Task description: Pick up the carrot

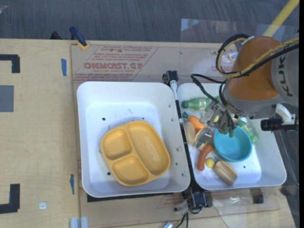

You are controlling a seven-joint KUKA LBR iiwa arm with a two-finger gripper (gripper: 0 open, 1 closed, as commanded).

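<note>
Two white bins (pixel 90 127), one yellow tray (pixel 135 152)

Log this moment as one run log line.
tool: over right bin | carrot: in bin, beside tool, not lifted | yellow tray: left bin

We see an orange carrot (pixel 194 123), a blue bowl (pixel 233 146), a green bottle (pixel 195 103), a plain yellow divided tray (pixel 135 152), two white bins (pixel 123 96), a tan table (pixel 35 141), red print on cardboard (pixel 114 61).
</note>
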